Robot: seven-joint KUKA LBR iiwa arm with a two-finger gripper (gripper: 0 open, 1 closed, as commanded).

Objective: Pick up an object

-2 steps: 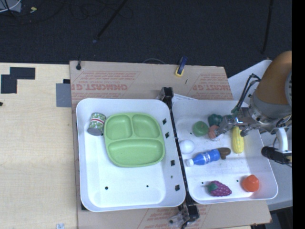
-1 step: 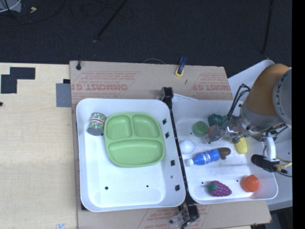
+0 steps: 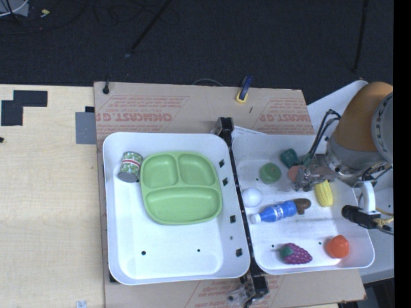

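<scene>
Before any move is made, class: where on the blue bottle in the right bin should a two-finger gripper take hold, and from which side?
Grip the blue bottle across its mid-body, from above. It lies on its side, long axis roughly left-right, so fingers would likely close front-to-back.

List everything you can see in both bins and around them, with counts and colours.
divided plate: 1, green, left bin
can: 1, green label, left bin, beside the plate
bottle: 1, blue, right bin
ball: 1, white, right bin
grapes: 1, purple, right bin near edge
orange fruit: 1, right bin corner
corn: 1, yellow, by the gripper
round green item: 1, right bin
teal item: 1, right bin
clamp: 1, blue and yellow, cardboard edge
gripper: 1, low over right bin
</scene>
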